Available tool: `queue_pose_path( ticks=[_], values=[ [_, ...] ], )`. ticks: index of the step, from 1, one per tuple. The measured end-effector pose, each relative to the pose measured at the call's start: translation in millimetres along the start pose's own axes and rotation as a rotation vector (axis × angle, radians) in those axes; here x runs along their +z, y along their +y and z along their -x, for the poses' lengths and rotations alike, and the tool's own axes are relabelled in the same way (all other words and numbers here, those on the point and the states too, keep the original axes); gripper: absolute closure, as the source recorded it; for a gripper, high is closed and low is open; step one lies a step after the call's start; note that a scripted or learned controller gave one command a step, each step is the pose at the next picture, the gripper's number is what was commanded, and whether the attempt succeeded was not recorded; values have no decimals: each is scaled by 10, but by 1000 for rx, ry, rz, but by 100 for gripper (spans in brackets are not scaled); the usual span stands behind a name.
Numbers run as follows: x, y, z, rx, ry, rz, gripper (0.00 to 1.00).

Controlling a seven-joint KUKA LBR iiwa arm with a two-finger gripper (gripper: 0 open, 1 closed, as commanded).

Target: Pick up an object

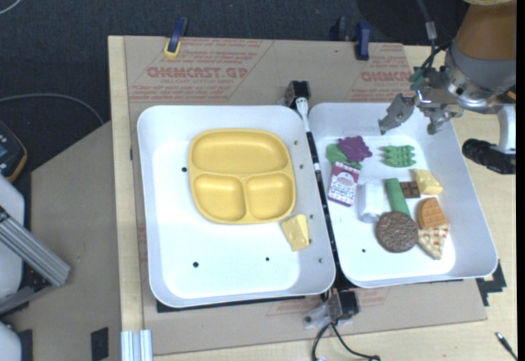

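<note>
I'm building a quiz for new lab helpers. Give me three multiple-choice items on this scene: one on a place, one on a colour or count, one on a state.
1. Where does the yellow divided tray lie?
A. left bin
B. right bin
C. on the cardboard outside the bins

2. How many compartments does the tray have?
A. two
B. three
C. five

3. What is the gripper doing?
A. holding the round brown cookie
B. holding the cheese wedge
C. open, holding nothing

Key: 1 A, the tray sits within the left bin. 2 B, one long section above two smaller ones. 3 C, its fingers stand spread above the right bin with nothing between them; the round brown cookie and the cheese wedge lie in the bins.
</note>
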State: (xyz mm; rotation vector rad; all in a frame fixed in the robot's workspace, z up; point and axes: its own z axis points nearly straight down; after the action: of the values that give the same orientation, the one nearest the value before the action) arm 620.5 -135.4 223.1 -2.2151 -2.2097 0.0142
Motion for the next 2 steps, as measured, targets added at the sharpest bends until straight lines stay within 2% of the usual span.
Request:
queue_pose_path(
  ticks=[1, 2],
  values=[
    [-85, 26, -3, -3, -2, 15, 0],
    [469, 82, -91, -4, -1, 8, 0]
  ],
)
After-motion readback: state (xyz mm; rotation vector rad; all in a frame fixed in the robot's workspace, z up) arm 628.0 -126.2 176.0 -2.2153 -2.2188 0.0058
